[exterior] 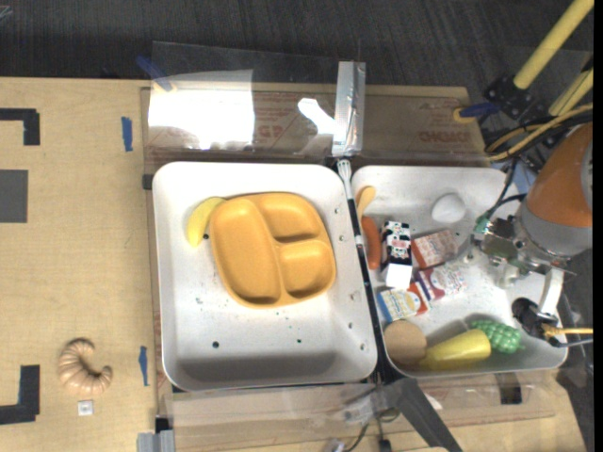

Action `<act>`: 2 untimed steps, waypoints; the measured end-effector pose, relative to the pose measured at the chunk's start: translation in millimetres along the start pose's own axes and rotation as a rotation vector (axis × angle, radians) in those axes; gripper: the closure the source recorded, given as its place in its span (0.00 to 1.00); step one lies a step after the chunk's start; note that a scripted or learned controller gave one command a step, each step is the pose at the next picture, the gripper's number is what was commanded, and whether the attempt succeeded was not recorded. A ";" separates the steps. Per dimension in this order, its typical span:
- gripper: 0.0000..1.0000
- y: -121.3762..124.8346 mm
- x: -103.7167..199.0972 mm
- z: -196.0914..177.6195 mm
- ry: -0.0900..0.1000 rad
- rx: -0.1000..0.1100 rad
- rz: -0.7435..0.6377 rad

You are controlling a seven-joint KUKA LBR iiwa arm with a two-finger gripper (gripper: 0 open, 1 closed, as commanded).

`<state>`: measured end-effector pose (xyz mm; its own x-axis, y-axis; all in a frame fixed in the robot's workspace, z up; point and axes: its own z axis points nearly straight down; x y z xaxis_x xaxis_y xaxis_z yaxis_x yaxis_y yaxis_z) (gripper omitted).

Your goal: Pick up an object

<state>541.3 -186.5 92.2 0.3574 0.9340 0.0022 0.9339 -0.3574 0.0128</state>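
Observation:
The right bin (pixel 415 185) holds several small things. A red-orange sausage (pixel 372 243) lies along its left wall, with a small orange piece (pixel 366 196) above it. Near them are a black-and-white carton (pixel 398 240), red-and-white packets (pixel 434 249) and a blue-and-white carton (pixel 399 302). A brown ball (pixel 405 340), a yellow corn cob (pixel 459 348) and a green piece (pixel 500 335) lie along the front wall. A pale round thing (pixel 448 206) sits at the back. My gripper (pixel 501 252) hangs over the bin's right side, just right of the packets.
The left bin (pixel 179 309) holds an orange divided plate (pixel 271 248) with a yellow banana (pixel 199 220) at its left edge. A tan croissant (pixel 85 365) lies on the bench at the far left. Yellow cables (pixel 556 36) run at the back right.

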 end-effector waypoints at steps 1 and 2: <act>0.00 32.5 63.9 -34.0 0.001 0.010 -0.118; 0.00 48.2 116.8 -12.2 -0.001 0.000 -0.129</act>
<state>627.9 -94.6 105.2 0.2343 0.9722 0.0000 0.9721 -0.2342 0.0125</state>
